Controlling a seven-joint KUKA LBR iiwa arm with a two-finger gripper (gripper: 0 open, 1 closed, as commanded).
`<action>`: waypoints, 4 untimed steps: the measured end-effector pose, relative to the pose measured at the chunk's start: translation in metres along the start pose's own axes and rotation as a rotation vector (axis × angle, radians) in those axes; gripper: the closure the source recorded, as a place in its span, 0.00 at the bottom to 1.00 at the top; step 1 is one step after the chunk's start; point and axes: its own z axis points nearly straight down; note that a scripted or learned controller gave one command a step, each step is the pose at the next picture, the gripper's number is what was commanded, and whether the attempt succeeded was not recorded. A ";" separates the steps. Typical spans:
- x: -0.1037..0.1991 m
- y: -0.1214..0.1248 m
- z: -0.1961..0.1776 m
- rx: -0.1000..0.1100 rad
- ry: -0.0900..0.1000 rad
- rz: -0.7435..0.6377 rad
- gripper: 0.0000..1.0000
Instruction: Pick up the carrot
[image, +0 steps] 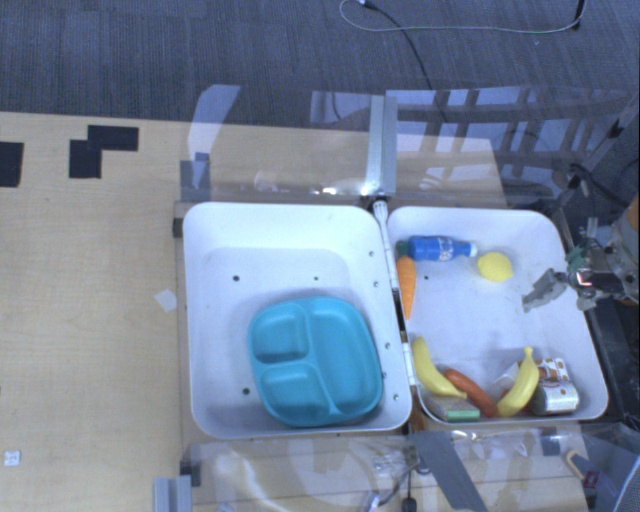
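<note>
The orange carrot (406, 286) lies lengthwise against the left wall of the right bin (560, 235), just below a blue bottle (440, 248). My gripper (546, 289) hangs over the right side of that bin, well to the right of the carrot and apart from it. Nothing is seen held in it. The arm's wrist reaches in from the right edge of the view.
A yellow lemon (494, 266) sits between carrot and gripper. Two bananas (432, 368) (520, 382), a red pepper (470, 390), a green piece (460, 412) and a small can (556, 388) crowd the bin's near edge. The left bin (220, 240) holds a teal divided plate (315, 360).
</note>
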 end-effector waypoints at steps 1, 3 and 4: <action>0.059 0.012 0.112 0.001 0.001 -0.167 0.00; 0.157 0.035 -0.018 -0.004 0.001 -0.133 1.00; 0.202 -0.011 -0.008 0.000 0.001 -0.099 1.00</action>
